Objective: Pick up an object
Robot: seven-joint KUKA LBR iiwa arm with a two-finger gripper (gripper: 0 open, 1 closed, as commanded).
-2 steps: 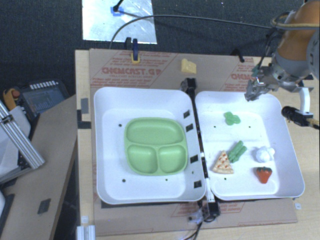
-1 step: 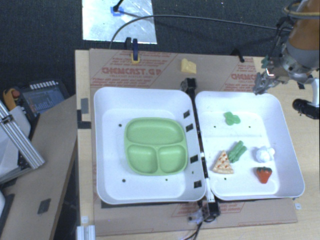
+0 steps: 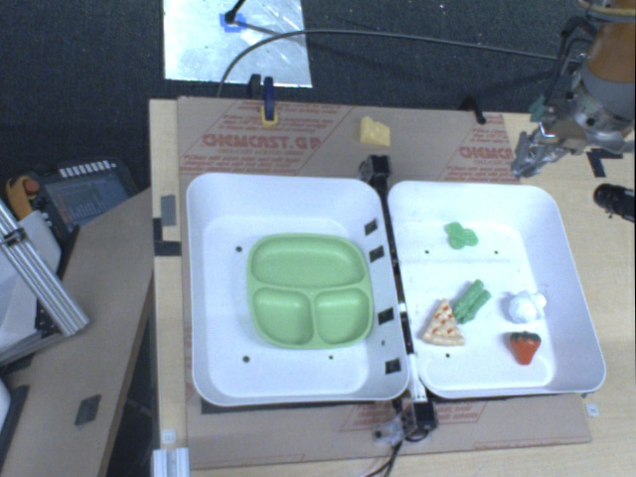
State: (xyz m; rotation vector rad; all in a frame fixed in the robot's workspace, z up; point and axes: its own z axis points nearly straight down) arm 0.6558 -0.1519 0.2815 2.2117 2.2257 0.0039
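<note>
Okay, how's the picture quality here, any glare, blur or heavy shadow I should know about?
Camera view: lighting is even and soft, shadows faint. Glare washes out the shiny sheet at top, and the white bin walls run bright. The toy foods, such as the strawberry and pizza slice, look slightly soft. The gripper is blurred at the upper right.

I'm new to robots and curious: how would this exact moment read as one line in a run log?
phase: pre-grasp | gripper: above right bin's far rim, holding nothing | candidates: strawberry, pizza slice | left bin: green tray

Right bin (image 3: 566, 266): pizza slice (image 3: 443, 325), green beans (image 3: 471, 300), strawberry (image 3: 525, 347), white piece (image 3: 522, 307), green blob (image 3: 460, 235).
</note>
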